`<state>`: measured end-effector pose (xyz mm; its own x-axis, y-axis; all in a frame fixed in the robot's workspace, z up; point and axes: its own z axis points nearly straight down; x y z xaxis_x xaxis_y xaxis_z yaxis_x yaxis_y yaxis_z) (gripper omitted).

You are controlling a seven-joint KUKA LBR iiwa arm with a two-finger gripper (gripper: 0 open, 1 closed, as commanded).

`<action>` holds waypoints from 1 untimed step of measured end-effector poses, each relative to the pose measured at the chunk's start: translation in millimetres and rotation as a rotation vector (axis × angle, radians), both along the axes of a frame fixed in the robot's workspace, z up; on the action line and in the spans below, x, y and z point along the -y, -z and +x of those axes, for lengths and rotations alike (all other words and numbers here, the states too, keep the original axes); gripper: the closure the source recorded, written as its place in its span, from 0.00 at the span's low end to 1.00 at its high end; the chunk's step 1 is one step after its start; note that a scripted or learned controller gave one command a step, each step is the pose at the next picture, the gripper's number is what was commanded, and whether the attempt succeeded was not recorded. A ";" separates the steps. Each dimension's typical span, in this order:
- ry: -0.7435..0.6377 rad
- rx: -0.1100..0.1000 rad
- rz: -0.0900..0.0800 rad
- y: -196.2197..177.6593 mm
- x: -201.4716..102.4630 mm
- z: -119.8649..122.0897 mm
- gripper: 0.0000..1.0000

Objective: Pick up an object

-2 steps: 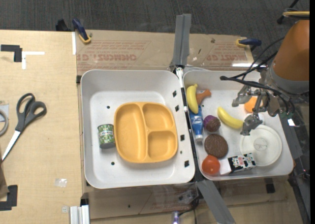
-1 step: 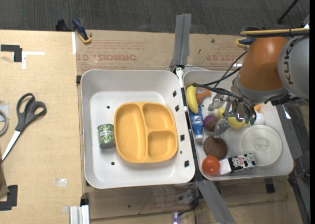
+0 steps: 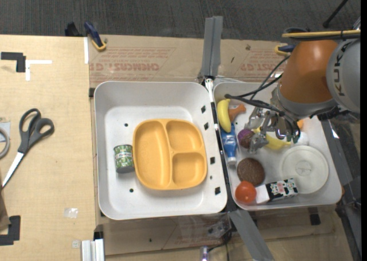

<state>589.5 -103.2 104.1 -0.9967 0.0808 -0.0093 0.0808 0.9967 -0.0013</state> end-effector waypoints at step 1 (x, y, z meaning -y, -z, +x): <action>-0.147 -0.007 0.001 -23.5 -10.6 -32.5 1.00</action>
